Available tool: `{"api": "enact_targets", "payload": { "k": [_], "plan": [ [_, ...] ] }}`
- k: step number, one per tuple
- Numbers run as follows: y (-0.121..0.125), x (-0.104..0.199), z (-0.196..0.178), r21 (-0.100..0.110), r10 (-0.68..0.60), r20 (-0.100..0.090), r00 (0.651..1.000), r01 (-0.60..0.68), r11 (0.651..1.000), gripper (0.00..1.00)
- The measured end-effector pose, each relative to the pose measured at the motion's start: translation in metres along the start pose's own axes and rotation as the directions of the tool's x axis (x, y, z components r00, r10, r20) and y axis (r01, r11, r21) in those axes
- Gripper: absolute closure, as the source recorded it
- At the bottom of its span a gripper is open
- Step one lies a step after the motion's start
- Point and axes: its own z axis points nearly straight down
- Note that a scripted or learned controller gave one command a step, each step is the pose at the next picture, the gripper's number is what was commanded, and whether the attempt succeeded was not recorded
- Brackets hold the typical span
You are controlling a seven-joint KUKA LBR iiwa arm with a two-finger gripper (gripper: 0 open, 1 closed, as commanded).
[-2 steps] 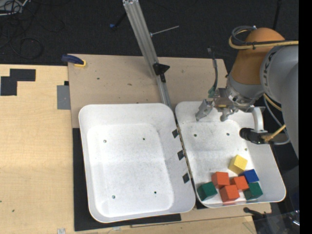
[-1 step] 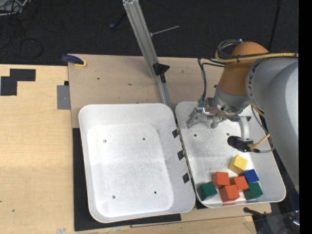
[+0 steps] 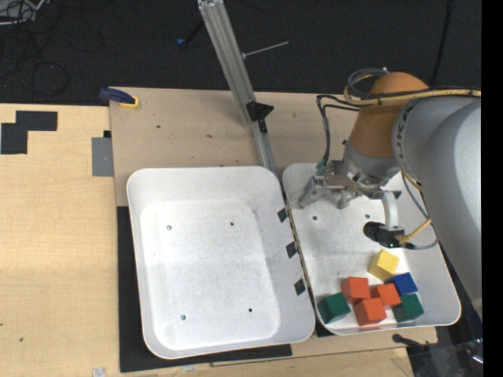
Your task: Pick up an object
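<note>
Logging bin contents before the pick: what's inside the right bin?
The right bin holds a cluster near its front corner: a yellow block, a blue block, three orange blocks and two green blocks. The arm covers its far right part.

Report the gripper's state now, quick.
Gripper: hangs over the far end of the right bin, apart from the blocks; whether open or closed cannot be told.

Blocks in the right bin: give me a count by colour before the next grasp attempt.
Orange blocks: 3
Green blocks: 2
Yellow blocks: 1
Blue blocks: 1
Total: 7, all clustered in the near corner of the right bin.
</note>
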Motion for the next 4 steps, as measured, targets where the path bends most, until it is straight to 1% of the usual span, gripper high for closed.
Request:
{"api": "enact_targets", "payload": {
  "k": [1,2,3,4],
  "plan": [
    [0.000,0.000,-0.010,0.000,0.001,-0.001,1.000,-0.001,1.000,1.00],
    [0.002,-0.006,-0.055,-0.006,0.004,0.000,1.000,-0.004,1.000,1.00],
    [0.001,-0.012,-0.117,-0.008,0.006,0.001,1.000,-0.006,1.000,1.00],
    [0.001,-0.013,-0.171,-0.009,0.003,0.001,1.000,-0.003,1.000,1.00]
  ]
}}
